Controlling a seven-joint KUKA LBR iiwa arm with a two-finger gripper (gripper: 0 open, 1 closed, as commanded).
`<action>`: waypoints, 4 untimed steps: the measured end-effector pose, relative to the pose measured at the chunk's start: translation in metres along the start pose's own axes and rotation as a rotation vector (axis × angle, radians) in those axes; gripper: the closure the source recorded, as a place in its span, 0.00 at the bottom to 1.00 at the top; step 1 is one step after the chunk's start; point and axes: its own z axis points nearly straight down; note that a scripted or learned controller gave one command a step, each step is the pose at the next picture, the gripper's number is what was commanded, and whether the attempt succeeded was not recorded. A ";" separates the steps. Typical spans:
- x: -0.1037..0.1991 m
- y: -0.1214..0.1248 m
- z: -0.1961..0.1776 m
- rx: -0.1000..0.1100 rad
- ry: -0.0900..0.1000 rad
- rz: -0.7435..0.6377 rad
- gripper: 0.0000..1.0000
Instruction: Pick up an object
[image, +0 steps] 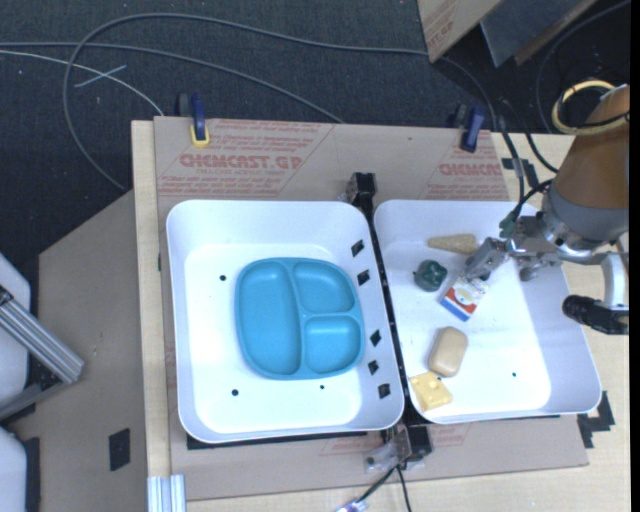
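We see two shallow white bins on the bench. The left bin (200, 300) carries a light blue plastic plate with three compartments (298, 317), lying in its middle. In the right bin (540, 370) there are five small things: a pale beige cone-shaped piece (452, 243) near the far edge, a dark green round object (431, 274) just beside it toward the near side, a small red, white and blue carton (462, 298) in the middle, a tan oval block (449, 352) nearer to us, and a yellow wedge (427, 391) at the near left corner. The gripper (482, 262) hangs directly over the carton, close to it; we cannot tell how it stands.
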 end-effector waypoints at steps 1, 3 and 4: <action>-0.003 0.002 0.043 0.000 0.000 0.000 0.00; 0.001 -0.002 -0.018 -0.012 -0.003 -0.001 1.00; -0.006 0.002 -0.065 -0.012 -0.004 0.000 1.00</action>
